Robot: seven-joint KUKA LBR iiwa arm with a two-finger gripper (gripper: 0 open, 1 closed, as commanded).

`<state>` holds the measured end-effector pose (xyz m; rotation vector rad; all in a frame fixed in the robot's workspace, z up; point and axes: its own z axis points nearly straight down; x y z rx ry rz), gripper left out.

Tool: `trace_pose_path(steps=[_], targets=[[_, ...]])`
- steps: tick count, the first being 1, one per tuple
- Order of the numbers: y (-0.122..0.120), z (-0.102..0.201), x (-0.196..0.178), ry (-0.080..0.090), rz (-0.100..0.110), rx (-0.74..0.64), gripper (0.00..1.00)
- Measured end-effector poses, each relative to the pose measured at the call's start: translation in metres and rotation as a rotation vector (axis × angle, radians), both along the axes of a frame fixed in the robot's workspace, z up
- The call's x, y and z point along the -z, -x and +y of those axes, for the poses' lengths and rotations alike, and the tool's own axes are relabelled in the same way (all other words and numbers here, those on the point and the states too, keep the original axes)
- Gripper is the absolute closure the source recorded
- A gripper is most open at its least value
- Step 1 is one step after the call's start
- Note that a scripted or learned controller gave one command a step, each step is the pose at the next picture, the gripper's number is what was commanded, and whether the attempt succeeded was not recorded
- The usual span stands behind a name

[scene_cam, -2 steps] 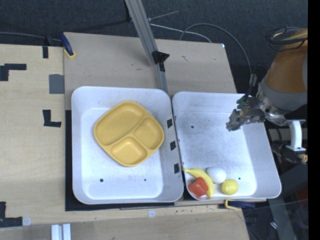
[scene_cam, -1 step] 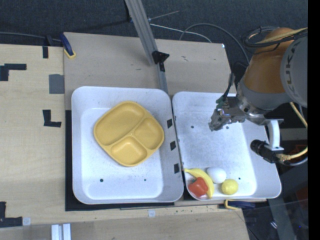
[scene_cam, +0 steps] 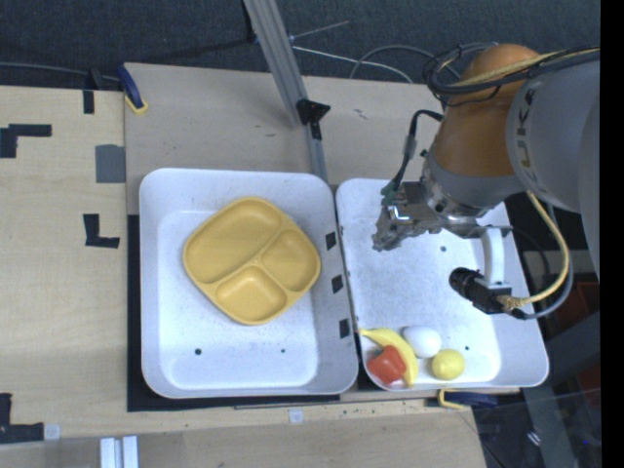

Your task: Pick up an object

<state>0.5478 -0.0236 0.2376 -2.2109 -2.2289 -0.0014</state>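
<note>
Candidate objects sit bunched in the near corner of the right bin (scene_cam: 507, 359): a yellow banana (scene_cam: 402, 349) with a red piece (scene_cam: 387, 364) touching it, a white egg-like ball (scene_cam: 422, 340) just beside, and a small yellow round fruit (scene_cam: 448, 364) next to that. Nothing is lifted yet, all four rest on the bin floor. Gripper (scene_cam: 387, 234) hangs over the far part of the same bin, well apart from the cluster, pointing down over bare floor; whether its fingers are apart or together I cannot tell, too small and dark at the tip, and nothing visible is carried. Step looks like approach/positioning before a grasp. Next move probably needs the arm to travel toward the near edge and come down on one item; the tight clumping and closeness to the bin wall could make a clean grip awkward. Left bin (scene_cam: 166, 261) holds a yellow three-compartment plate (scene_cam: 252, 259), compartments bare.
</note>
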Motion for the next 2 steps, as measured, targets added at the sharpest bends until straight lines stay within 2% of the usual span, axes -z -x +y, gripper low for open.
trace_pose_path(steps=[1,2], targets=[[0.007,0.060,-0.005,0.000,0.000,-0.001,1.00],[0.005,0.115,0.009,0.002,0.003,0.001,1.00]])
